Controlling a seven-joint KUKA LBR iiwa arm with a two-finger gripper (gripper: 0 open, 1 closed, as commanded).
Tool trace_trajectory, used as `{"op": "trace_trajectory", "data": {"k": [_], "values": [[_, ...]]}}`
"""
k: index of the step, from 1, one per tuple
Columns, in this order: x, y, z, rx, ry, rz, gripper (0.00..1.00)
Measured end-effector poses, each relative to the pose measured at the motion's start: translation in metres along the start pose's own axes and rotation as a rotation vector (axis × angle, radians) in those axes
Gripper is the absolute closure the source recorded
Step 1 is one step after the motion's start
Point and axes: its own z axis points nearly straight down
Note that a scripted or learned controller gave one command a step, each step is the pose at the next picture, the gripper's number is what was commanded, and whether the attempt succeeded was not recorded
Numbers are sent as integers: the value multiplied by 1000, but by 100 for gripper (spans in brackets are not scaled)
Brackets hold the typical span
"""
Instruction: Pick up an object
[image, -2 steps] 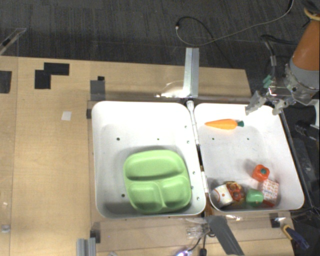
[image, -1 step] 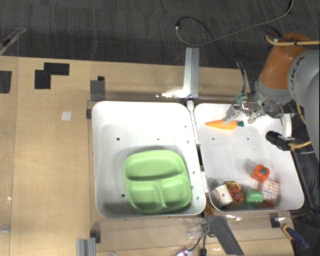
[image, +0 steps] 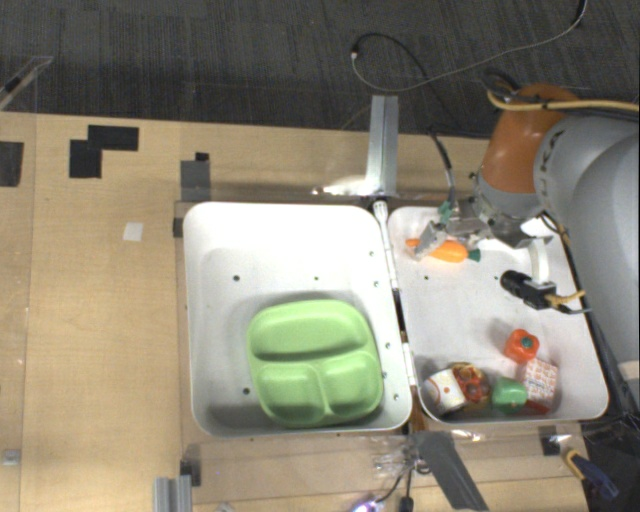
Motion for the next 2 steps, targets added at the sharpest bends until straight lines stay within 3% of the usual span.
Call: {"op": "trace_trajectory", "data": {"k": [1,2], "values": [[0,0,-10,2,-2,-2,100],[56,9,-98,2,2,-144,100]]}}
